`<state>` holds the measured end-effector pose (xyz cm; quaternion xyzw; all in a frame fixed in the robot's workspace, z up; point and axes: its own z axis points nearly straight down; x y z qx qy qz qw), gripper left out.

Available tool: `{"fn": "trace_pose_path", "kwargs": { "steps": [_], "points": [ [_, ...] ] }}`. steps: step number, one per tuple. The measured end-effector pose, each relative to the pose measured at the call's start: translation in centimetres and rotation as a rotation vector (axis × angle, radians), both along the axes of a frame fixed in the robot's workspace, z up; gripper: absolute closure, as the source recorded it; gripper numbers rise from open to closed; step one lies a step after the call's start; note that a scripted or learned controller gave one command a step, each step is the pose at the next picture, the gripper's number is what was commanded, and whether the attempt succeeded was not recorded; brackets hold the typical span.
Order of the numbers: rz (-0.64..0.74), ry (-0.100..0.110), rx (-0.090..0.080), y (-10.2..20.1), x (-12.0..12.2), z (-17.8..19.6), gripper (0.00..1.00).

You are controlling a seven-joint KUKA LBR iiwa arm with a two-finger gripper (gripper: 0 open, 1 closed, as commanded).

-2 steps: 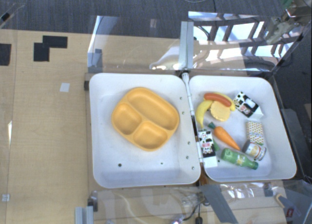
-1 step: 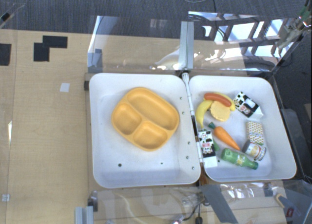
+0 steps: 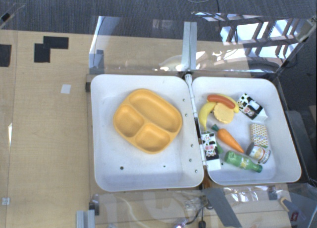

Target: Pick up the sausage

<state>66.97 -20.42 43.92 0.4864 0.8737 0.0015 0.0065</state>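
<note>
The sausage (image 3: 221,100), red-orange and slightly curved, lies in the right bin (image 3: 277,123) near its back left part. It rests against the top of a round yellow food piece (image 3: 223,114) and beside a banana (image 3: 205,114).
The left bin (image 3: 104,162) holds a yellow divided plate (image 3: 147,120). In the right bin lie a carrot (image 3: 230,140), a green bottle (image 3: 242,161), two milk cartons (image 3: 210,147) (image 3: 249,106), a small can (image 3: 259,153) and a patterned packet (image 3: 259,135). A metal divider (image 3: 194,123) separates the bins.
</note>
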Motion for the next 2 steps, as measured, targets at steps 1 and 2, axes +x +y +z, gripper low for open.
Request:
{"fn": "trace_pose_path", "kwargs": {
  "steps": [1,2],
  "points": [
    [0.003,-0.012,-0.003,0.1,0.1,1.4,1.00],
    [0.109,0.005,0.000,0.0,-1.7,-0.2,1.00]
  ]
}}
